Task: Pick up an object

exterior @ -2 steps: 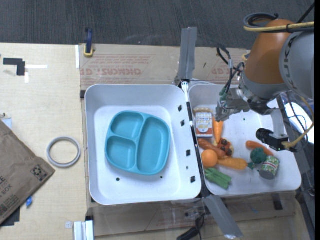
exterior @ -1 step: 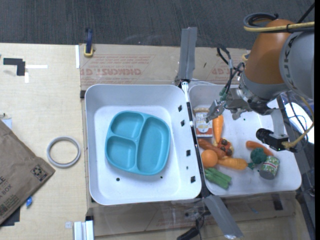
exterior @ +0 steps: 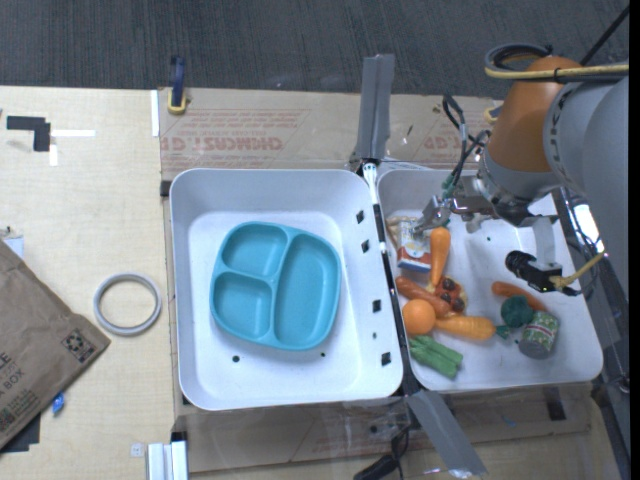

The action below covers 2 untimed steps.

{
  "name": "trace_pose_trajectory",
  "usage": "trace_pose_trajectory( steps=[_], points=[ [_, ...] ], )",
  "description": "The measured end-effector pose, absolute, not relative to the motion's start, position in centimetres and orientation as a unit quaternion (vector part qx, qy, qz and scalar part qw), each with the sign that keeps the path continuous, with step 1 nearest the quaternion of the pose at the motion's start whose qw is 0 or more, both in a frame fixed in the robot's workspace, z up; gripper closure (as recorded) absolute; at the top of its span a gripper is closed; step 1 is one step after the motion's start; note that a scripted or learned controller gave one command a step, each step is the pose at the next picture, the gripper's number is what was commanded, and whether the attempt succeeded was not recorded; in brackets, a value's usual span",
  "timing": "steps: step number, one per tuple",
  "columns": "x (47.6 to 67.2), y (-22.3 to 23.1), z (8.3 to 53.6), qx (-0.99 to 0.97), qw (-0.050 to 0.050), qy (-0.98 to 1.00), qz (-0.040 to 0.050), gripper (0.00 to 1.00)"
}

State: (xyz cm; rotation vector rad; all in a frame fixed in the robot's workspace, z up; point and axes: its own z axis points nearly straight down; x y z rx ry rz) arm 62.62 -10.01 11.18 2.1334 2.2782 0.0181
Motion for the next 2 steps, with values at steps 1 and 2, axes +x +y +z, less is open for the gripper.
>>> trace_pose_trajectory(
  steps=[1, 2],
  points=[
    [63.15, -10.35, 10.76, 0.606, 0.014, 0.795, 0.0084, 0.00],
    [62.95, -10.17, 10.66, 0.579, 0.015, 0.815, 0.0069, 0.00]
  ],
)
